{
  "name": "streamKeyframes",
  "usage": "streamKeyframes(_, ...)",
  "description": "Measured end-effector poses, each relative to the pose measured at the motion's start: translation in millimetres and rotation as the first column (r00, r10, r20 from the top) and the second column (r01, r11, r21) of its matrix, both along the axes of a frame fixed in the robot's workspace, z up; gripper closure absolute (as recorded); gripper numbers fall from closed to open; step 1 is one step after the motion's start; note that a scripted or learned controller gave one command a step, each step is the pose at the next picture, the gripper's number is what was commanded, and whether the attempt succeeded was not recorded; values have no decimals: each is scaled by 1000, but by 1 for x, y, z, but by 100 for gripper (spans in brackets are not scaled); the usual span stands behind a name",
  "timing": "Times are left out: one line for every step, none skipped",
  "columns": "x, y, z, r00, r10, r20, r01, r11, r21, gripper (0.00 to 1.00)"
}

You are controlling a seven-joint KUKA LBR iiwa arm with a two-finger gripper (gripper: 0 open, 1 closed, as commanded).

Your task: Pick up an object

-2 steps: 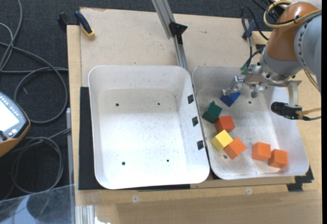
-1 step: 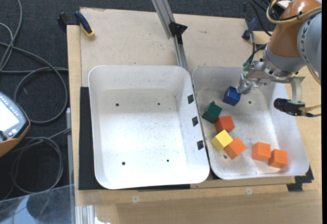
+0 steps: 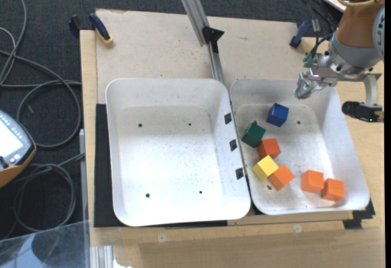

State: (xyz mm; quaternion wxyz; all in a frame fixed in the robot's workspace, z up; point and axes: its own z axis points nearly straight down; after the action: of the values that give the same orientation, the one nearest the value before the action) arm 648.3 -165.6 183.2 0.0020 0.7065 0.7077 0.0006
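The right bin [image 3: 348,144] holds several small blocks. A blue cube [image 3: 277,114] lies toward the back, with a green block [image 3: 253,135] in front of it to the left. Below them an orange block [image 3: 269,148], a yellow cube [image 3: 266,167] and another orange cube [image 3: 281,177] cluster together. Two more orange cubes [image 3: 312,181] [image 3: 333,190] rest near the front right corner. My gripper [image 3: 304,88] hangs over the bin's back rim, up and to the right of the blue cube, with nothing visible between its fingers.
The left bin [image 3: 119,138] sits beside the right one, with a raised divider [image 3: 233,144] between them. A metal rail [image 3: 192,1] slants up from the bench's back. Blue clamps [image 3: 101,27] [image 3: 300,35] grip the bench's back edge. Cables lie on the floor at the left.
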Motion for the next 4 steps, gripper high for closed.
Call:
streamKeyframes(13, 0, 49, 1000, 1, 0, -1, 1000, 0, 100)
streamKeyframes(14, 1, 67, 1000, 0, -4, 0, 1000, 1, 100)
streamKeyframes(-4, 52, 70, 1000, 4, -10, -4, 1000, 4, 100)
streamKeyframes(-11, 101, 73, 1000, 5, -10, -5, 1000, 4, 100)
